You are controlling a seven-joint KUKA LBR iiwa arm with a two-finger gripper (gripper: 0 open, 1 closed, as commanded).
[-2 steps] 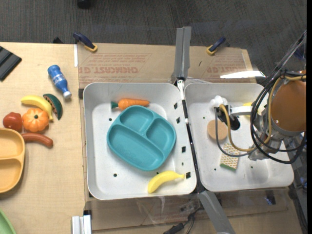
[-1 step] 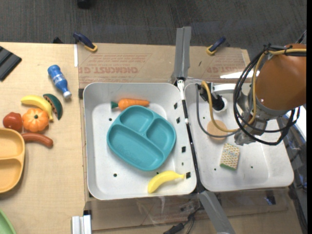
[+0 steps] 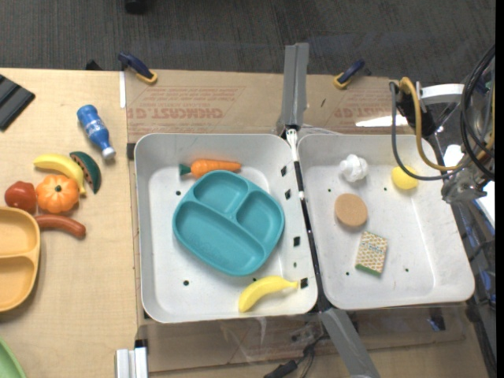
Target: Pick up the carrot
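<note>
The carrot (image 3: 211,166) is orange with a green stem end pointing left. It lies flat near the far wall of the left bin (image 3: 150,235), just beyond the far rim of a teal divided plate (image 3: 228,220). It seems to touch or nearly touch that rim. Nothing covers it. Black cables and part of the arm's hardware (image 3: 465,183) hang at the right edge, over the right bin's far right side.
A yellow banana (image 3: 264,292) lies at the left bin's front. The right bin (image 3: 425,290) holds a white crumpled lump (image 3: 353,167), a lemon (image 3: 404,179), a tan disc (image 3: 350,209) and a sponge (image 3: 371,253). Toy food and a blue bottle (image 3: 94,131) sit on the bench at left.
</note>
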